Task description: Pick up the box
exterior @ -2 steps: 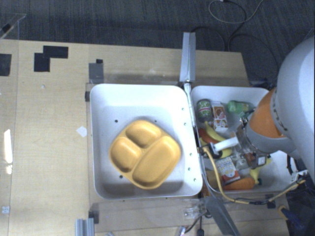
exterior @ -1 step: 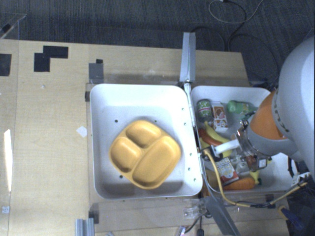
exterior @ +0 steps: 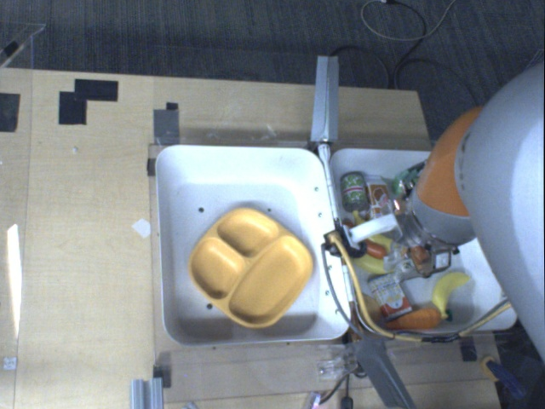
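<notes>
In the right bin, a small white and red box lies near the front, between a yellow piece and an orange carrot. My gripper hangs low over the middle of this bin, just behind the box and over the clutter. The grey arm with its orange band covers the bin's right half and hides what lies under it.
A green can and a red packet sit at the bin's back left. A banana lies at the front right, a yellow fruit by the left wall. Cables run along the divider. The left bin holds a yellow three-part plate.
</notes>
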You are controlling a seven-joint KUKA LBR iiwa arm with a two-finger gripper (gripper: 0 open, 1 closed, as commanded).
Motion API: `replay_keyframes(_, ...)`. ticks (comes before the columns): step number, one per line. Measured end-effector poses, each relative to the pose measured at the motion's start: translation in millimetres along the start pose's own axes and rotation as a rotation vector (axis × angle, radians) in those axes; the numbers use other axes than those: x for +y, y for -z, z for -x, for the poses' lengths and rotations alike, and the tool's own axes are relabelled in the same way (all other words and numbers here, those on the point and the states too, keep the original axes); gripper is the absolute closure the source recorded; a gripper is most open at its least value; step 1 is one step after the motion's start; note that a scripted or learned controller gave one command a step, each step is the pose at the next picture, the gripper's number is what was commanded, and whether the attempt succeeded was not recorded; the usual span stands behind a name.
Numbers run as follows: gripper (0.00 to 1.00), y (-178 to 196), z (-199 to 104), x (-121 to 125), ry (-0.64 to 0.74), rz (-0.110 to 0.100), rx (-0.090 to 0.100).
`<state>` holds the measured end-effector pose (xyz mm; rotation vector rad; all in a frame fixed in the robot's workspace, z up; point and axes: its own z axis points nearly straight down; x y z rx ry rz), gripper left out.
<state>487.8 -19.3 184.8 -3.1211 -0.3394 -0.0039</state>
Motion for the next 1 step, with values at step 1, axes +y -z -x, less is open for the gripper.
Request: replay_keyframes(1, 1.00, -84.1, 19.7, 84.1, 0.167, 0.000, -0.003)
